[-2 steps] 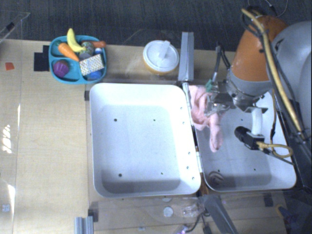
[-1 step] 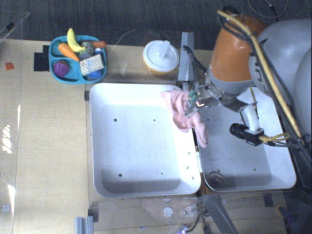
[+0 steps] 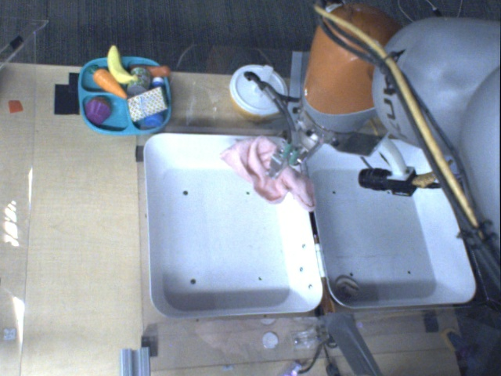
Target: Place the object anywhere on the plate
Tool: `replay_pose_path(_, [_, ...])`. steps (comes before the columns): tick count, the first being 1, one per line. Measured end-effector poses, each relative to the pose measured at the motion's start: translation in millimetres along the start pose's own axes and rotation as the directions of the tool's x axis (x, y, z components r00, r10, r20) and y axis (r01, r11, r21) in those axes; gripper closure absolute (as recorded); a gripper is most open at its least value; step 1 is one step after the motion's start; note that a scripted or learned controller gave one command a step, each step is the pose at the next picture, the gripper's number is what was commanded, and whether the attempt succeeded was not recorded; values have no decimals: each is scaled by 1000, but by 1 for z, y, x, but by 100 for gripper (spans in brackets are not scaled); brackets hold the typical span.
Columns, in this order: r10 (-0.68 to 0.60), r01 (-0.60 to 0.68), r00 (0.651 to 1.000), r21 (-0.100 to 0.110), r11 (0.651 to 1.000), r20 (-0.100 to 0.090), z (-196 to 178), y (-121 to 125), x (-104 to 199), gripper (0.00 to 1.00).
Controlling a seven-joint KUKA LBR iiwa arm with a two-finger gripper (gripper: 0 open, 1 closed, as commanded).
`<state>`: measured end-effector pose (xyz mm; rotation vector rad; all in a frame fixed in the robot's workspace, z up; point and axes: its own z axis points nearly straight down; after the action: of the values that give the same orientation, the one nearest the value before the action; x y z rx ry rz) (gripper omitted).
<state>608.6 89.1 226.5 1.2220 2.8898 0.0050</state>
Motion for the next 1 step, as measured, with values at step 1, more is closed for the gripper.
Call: replay_pose_path(1, [-392,392,920,-2,920,1,-9,49,29,100])
